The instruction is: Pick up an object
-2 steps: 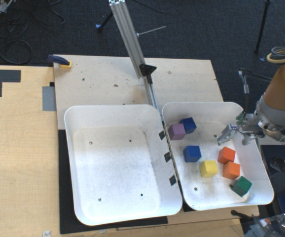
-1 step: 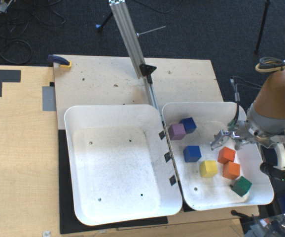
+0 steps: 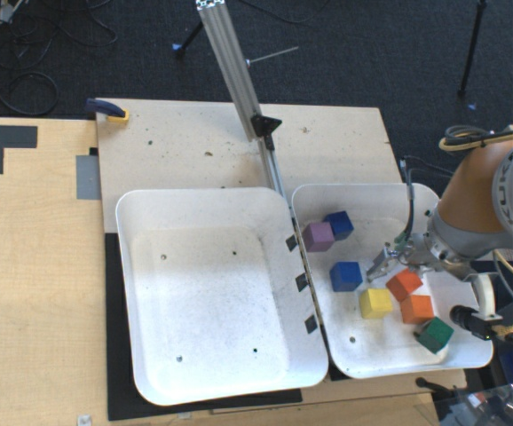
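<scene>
In the right bin [image 3: 376,204], the arm [image 3: 478,198] is reaching in from the right edge, and its gripper [image 3: 397,257] is hanging just above the red cube [image 3: 404,284]; whether it is open or closed I cannot tell. The cubes are crowding together: an orange cube [image 3: 417,308] is touching the red one, with a yellow cube [image 3: 375,303] and a blue cube [image 3: 346,275] just beside it. A descent here is likely risking a finger landing on a neighbour, pushing cubes aside rather than gripping one.
</scene>
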`<state>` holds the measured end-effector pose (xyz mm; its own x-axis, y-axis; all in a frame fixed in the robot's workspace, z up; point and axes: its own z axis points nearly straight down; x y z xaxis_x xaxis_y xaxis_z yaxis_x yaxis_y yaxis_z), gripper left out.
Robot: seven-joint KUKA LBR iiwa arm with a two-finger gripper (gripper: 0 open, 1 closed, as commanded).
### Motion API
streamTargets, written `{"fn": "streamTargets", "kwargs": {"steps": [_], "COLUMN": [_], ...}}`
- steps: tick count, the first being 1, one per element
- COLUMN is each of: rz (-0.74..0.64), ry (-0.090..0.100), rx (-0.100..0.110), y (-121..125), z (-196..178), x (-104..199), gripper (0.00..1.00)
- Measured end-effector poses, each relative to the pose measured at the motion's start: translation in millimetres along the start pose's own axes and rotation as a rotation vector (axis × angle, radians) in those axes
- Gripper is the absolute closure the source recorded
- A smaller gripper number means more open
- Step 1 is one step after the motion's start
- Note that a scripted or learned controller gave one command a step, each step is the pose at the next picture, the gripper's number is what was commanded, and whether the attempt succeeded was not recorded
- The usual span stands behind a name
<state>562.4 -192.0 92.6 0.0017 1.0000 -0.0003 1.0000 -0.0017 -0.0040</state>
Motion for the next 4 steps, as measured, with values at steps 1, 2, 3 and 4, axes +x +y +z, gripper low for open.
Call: {"fn": "streamTargets", "kwargs": {"steps": [1,2,3,4], "rz": [0.006,-0.002,-0.002,-0.003], "ry": [0.002,-0.001,-0.002,-0.001], "rx": [0.000,-0.007,-0.009,-0.008], "y": [-0.3,4.5,5.3,5.8], "z": [-11.6,-73.8,-136.0,-189.1], "x": [-0.9,-0.9,-7.9,-9.1], "gripper": [1.00,1.00,1.00,1.00]}}
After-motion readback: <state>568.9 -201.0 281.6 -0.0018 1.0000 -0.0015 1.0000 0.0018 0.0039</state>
